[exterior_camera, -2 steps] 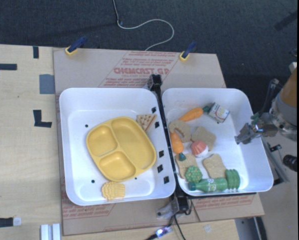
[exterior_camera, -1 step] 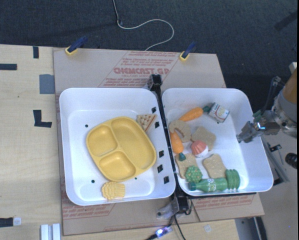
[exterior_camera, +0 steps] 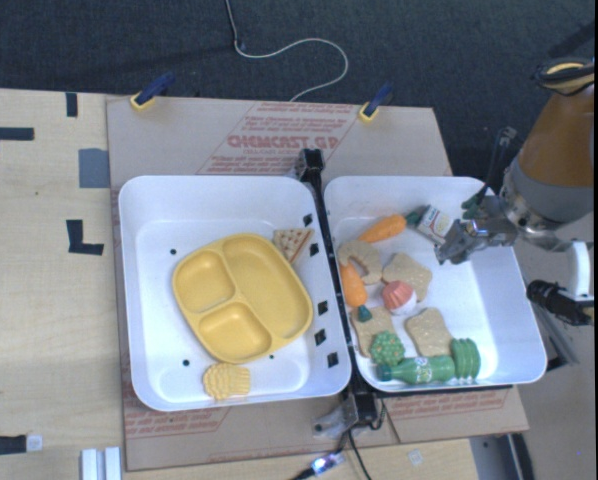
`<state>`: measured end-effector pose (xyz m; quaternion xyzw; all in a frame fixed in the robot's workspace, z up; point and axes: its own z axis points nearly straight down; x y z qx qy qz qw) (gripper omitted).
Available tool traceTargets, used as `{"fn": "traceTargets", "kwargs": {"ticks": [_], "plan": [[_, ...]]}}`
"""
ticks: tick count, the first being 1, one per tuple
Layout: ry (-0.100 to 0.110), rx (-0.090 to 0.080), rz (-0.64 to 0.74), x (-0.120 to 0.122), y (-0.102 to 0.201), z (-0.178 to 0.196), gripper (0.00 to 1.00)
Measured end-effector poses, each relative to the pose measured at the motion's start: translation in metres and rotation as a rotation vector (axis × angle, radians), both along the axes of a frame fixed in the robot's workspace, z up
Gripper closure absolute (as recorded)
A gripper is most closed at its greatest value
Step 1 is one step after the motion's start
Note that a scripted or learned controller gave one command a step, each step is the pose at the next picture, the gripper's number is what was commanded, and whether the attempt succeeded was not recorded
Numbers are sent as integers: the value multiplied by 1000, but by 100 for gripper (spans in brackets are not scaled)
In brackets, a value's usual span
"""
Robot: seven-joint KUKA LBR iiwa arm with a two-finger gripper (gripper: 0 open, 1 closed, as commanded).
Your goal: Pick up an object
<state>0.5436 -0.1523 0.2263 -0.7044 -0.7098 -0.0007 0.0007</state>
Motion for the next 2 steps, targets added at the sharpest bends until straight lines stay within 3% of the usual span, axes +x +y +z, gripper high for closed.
{"fn": "traceTargets", "kwargs": {"ticks": [2], "plan": [[0,-2,-3,69,76,-10,100]]}}
